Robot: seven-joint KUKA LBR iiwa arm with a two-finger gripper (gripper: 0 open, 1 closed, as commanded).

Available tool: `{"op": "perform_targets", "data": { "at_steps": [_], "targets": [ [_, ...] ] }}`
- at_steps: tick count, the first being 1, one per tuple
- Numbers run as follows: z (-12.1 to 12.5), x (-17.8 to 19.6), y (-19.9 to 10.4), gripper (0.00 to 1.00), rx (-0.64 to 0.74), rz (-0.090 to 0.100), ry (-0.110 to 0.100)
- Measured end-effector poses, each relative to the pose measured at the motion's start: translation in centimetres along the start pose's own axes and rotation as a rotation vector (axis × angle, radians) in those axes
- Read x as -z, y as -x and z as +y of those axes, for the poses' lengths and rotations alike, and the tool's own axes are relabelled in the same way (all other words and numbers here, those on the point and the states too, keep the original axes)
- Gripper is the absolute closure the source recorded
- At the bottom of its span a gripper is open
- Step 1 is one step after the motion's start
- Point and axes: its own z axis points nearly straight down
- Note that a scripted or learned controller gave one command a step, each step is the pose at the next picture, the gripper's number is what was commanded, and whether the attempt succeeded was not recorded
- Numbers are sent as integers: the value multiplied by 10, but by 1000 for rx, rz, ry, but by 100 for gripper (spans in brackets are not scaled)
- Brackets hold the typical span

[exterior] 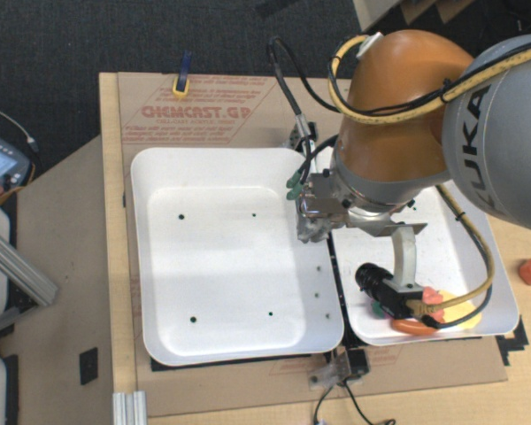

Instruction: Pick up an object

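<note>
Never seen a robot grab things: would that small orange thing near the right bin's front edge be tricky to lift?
The orange thing looks small and thin, so probably light. It seems to lie low on the right bin floor, so a push would likely slide it, not roll it. Its stiffness is unclear.

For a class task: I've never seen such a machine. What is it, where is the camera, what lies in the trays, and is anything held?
The photo comes from one camera fixed overhead, looking down at a slant. The grey robot arm with an orange band reaches in from the right. Its gripper hangs over the seam between two shallow white bins. The left white bin has small dark dots on its floor. In the right white bin, near its front edge, lie an orange object and a small pink piece. Whether the gripper holds anything cannot be seen.
</note>
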Motion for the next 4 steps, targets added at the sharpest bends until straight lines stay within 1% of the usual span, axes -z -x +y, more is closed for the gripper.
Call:
{"op": "perform_targets", "data": {
  "at_steps": [1, 2, 3, 4],
  "targets": [
    [28, -11, -38, 100, 4, 1, 9],
    [91, -110, -67, 100, 4, 2, 8],
    [43, -83, -115, 100, 5, 1, 1],
    [100, -75, -124, 100, 3, 2, 11]
  ]
}}
